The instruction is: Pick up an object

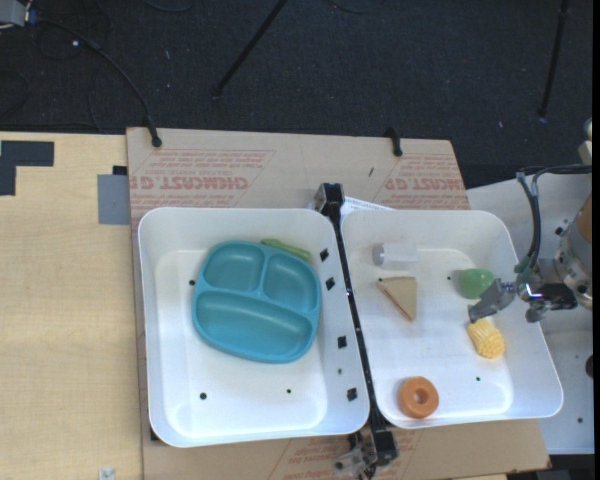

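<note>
Hovering at the right bin's (pixel 540 388) edge, end effector (pixel 488 304) is sitting between green ball (pixel 473 283) and corn cob (pixel 487 339), finger state untellable, nothing lifted yet.

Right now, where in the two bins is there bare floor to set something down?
Left bin: bare strip in front of the blue plate. Right bin: bare between the orange ring and the wedge. Crowded at its right, where the hand sits by the corn and green ball.
</note>
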### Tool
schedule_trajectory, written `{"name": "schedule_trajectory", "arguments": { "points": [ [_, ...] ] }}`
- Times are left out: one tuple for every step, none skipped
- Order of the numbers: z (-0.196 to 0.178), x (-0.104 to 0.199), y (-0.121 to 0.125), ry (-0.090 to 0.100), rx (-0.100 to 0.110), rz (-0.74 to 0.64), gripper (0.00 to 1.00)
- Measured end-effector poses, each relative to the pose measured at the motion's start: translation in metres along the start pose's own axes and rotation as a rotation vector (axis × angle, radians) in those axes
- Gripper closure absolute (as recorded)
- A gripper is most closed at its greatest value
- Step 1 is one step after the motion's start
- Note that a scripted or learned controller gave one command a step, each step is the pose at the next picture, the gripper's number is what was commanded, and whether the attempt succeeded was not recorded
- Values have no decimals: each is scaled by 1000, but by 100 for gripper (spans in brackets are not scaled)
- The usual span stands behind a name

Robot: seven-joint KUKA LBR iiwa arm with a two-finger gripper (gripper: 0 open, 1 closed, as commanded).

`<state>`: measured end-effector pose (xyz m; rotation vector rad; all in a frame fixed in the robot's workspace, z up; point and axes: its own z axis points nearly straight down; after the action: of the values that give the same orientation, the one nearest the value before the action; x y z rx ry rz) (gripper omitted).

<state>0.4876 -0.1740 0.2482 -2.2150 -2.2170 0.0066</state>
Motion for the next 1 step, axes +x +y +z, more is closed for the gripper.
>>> {"name": "schedule_trajectory", "arguments": {
  "points": [
    [64,6,4,2,5,0,0]
  ]
}}
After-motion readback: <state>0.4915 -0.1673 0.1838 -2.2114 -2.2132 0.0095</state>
